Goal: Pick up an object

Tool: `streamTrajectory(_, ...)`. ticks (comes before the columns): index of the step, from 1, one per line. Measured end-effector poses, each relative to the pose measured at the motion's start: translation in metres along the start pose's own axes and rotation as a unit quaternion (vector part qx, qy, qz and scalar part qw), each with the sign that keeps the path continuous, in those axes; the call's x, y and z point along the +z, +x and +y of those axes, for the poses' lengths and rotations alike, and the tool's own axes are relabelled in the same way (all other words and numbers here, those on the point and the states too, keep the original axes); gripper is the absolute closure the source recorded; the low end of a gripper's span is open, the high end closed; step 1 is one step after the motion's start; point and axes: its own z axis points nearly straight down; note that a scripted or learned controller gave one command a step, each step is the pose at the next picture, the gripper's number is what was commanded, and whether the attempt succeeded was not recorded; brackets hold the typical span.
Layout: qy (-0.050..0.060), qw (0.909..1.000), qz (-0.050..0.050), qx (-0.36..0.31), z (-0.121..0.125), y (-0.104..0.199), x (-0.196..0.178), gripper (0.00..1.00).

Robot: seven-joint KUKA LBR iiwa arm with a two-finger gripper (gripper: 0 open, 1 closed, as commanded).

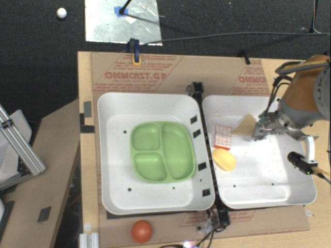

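Note:
The right white bin (269, 192) holds a yellow rounded object (224, 159) near its left wall, a small red-and-white printed card (222, 136) just above it, and a tan cardboard-like piece (245, 125) further right. My gripper (260, 129) is down in the upper part of this bin, right beside the tan piece's right edge. The grey arm with its orange band (302, 94) comes in from the right above it.
The left white bin (111, 154) holds a green divided tray (163, 151). An orange ball (141, 231) lies on the bench in front of the left bin. A black clamp strip (204, 143) runs between the bins. A black cable fitting (300, 163) sits at the right bin's right side.

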Motion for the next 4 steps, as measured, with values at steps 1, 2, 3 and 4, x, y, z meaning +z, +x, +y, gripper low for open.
streamTrajectory(1,-0.002,1.0,-0.001,-0.001,0.003,-0.002,-0.065,1.0)
streamTrajectory(2,-0.001,1.0,-0.001,-0.001,0.005,-0.003,-0.116,1.0)
streamTrajectory(3,0.002,1.0,0.001,-0.003,-0.007,0.049,-0.108,1.0)
streamTrajectory(4,0.002,1.0,0.001,-0.003,-0.013,0.094,-0.104,1.0)
